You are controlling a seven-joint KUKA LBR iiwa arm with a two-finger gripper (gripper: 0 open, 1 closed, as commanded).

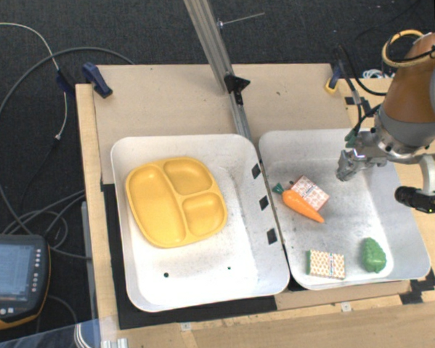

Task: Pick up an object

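Going from the near edge of the right bin (394,218) back: a small patterned packet (325,264) lies flat by the bin's near rim, with a green lumpy toy, maybe broccoli (374,255), just right of it in the near-right corner. Both sit loose, likely scattered as pick targets. Further in, toward the bin's left wall, an orange carrot (302,204) lies on a slant, its tip pointing right, touching a red-and-white checked box (310,192) just behind it; these two crowd each other, so a grab there could catch both. The packet and box carry print, too small to read; no brand is legible. At the bin's far-right part hangs the gripper (346,167), above bare floor, well apart from every item, nothing between its fingers; whether the claw is released or clenched I cannot tell. Judgement: pick not yet made, carrot and box are nearest. Left of the right bin, the left bin (136,283) holds a yellow divided tray (177,201), parked out of the way. A metal post (210,39) rises beyond both bins.
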